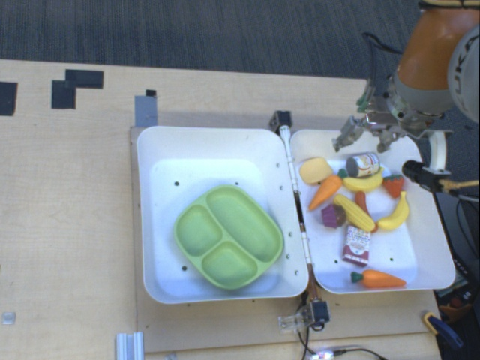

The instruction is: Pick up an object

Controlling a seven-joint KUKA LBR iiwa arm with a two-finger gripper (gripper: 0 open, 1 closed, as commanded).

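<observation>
Camera view from above the bench: two shallow white bins sit side by side, the left bin [150, 223] bearing a smooth green plate [229, 236] with three compartments, the right bin [442, 265] crowded with glossy toy food. The gripper [366, 134] hangs over the right bin's far edge, fingers spread and holding nothing, just above a small can [363, 163] that lies on its side, long axis running left to right. Touching the can's near side is a curved banana [365, 183]; a second banana [354, 211] slants from upper left to lower right, and a third [396, 213] arcs along the right. An orange carrot [325, 191] points its tip toward the lower left, beneath a rounded yellow-orange piece [315, 170]. A purple lump [333, 216] sits beside a flat red-and-white packet [358, 245]. Another carrot [382, 279] lies near the front wall, tip to the right.
</observation>
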